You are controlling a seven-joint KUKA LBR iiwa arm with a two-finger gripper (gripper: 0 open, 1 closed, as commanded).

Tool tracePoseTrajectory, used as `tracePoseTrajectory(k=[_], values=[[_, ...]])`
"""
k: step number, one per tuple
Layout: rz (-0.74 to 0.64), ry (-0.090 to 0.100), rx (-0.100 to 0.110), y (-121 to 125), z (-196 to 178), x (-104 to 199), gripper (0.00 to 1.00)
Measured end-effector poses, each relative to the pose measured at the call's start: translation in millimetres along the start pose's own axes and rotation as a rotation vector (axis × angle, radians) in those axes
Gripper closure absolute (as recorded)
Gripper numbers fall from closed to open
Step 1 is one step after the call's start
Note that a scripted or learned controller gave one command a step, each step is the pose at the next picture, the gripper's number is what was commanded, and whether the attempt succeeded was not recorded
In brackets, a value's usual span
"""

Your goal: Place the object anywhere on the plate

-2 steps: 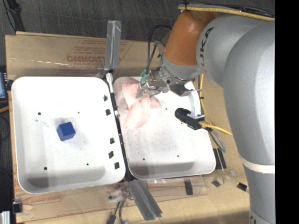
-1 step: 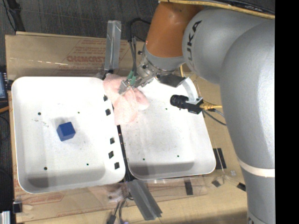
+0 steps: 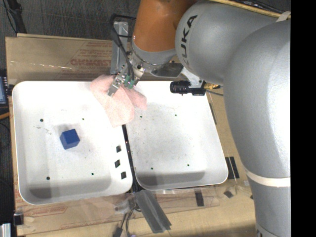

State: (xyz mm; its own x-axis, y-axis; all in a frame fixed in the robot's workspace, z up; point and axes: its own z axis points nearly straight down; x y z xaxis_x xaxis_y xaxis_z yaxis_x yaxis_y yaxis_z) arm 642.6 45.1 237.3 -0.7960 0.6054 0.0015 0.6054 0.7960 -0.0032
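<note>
Blue cube (image 3: 69, 138) sits flat on the floor of the left bin (image 3: 29, 102), well off to the left of the hand (image 3: 120, 84) and nearer the camera; nothing touches it, so it reads as the loose object waiting to be picked. No proper plate is identifiable from this angle. Moving right: a pale pink, soft-looking piece (image 3: 118, 102), cloth or thin foam by its look, drapes over the shared rims of the two bins, directly below the hand. Its upper edge rises toward the hand, which suggests it is hanging from the tool rather than lying free, but the contact point is too small and cluttered to confirm; whether the hand is closed on the pink piece or merely above it, I cannot tell. If the pink piece stands in for the plate, it would make an awkward target, straddling a ridge. Right bin (image 3: 197, 147) lies below and right of the hand, bare white floor with a few dark specks. The arm (image 3: 222, 38) crosses in from the right, wrist bent down over the bins' far edge. Cardboard-covered worktop (image 3: 49, 58) behind.
</note>
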Motion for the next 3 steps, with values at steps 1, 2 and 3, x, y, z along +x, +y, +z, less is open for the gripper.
tracePoseTrajectory(k=[1, 2, 3], values=[[-0.404, -0.001, -0.001, 51.7, 0.9, 28.6, 1.0], [-0.658, 0.001, 0.0, 50.4, 7.1, 28.3, 1.0], [-0.658, 0.001, 0.0, 50.4, 6.8, 28.1, 0.0]])
